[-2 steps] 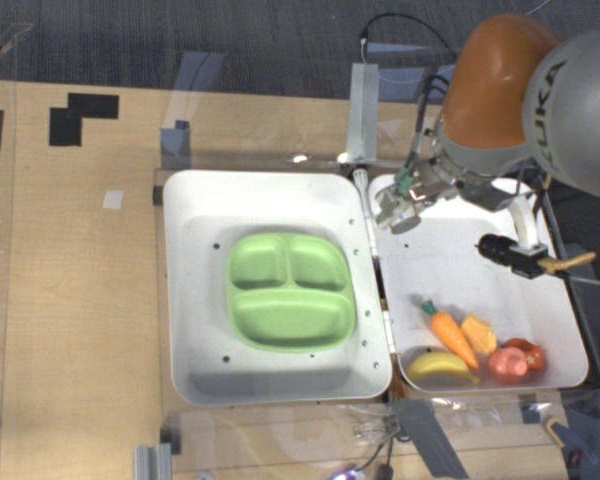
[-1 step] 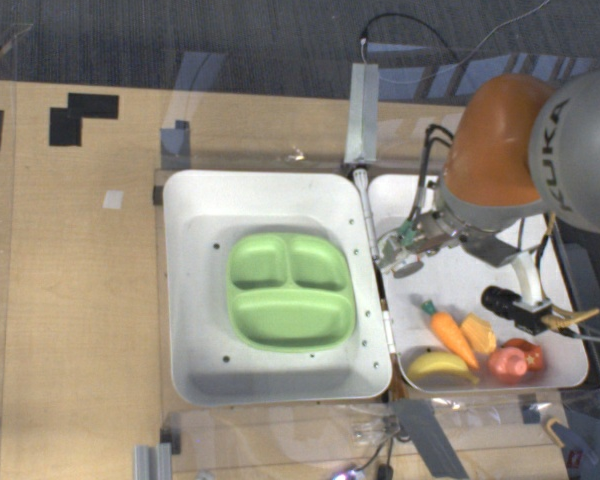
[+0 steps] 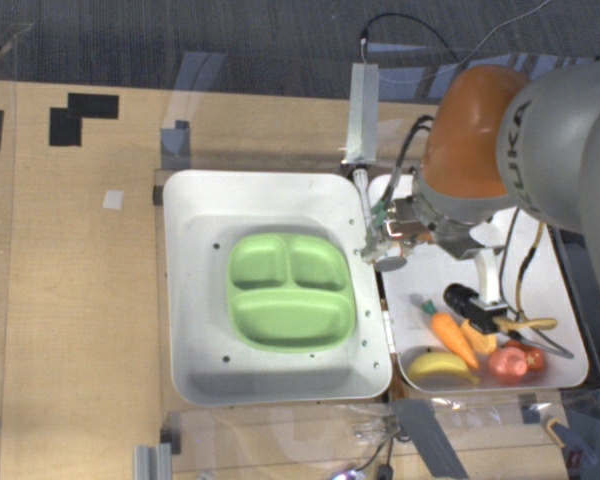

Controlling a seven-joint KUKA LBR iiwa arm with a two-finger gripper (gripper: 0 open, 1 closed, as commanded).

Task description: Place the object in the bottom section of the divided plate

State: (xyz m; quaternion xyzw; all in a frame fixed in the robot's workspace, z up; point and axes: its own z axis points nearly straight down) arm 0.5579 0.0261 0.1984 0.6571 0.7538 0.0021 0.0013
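Plate (image 3: 288, 290) sitting in left bin (image 3: 185, 268), bottom section bare; tool (image 3: 385, 240) hovering over divider between bins, just right of plate; finger state — cannot tell; nothing visibly gripped.

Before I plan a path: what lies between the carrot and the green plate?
In the camera view, the raised rims of the two bins lie between the carrot and the plate, plus bare white bin floor on either side.
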